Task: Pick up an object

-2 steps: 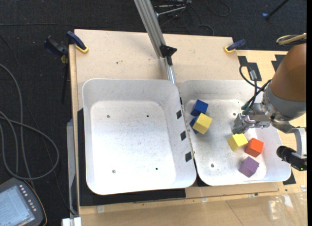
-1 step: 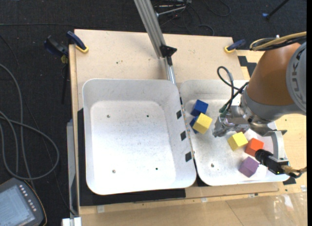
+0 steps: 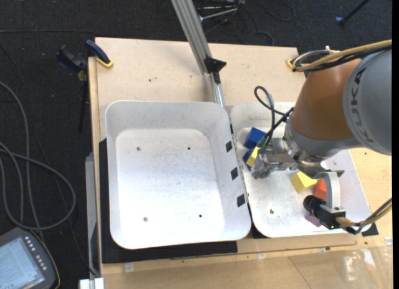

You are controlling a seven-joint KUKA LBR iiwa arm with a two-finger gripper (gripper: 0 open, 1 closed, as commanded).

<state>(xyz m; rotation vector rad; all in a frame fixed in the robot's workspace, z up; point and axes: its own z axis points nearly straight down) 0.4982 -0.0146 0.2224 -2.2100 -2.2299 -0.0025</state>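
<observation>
Lowered into the right bin [image 3: 274,219], the gripper [image 3: 265,164] is seen near that bin's left wall; whether anything is gripped cannot be told. Beside it the left bin [image 3: 168,172] is seen. A blue block [image 3: 255,137] lies just above the gripper, a yellow block [image 3: 303,182] just to its right. Both are judged light, rigid and slightly slick; flat opposite faces would best be taken.
</observation>
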